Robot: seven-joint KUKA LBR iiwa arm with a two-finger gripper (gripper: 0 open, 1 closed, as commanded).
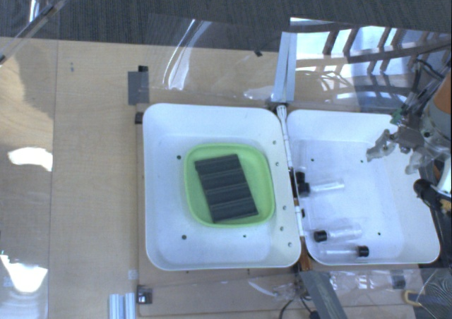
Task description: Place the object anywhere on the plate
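Plate (192,190) served as landmark; dark ribbed block (226,188) lay flat at its centre, diagonal; judged rigid, light, best gripped across its short sides. Gripper (393,142) hung well right of plate over right bin (367,254); finger state indeterminable; clear vials (337,234) lay below it.

Grey metal wrist (413,142); black cables; orange patch above.

I see a matt, ribbed dark grey block (225,188) on a smooth green plastic plate (263,183). Both white bins (162,240) look like glossy plastic; the bench (92,169) is pale wood; the small tubes (339,233) are clear plastic.
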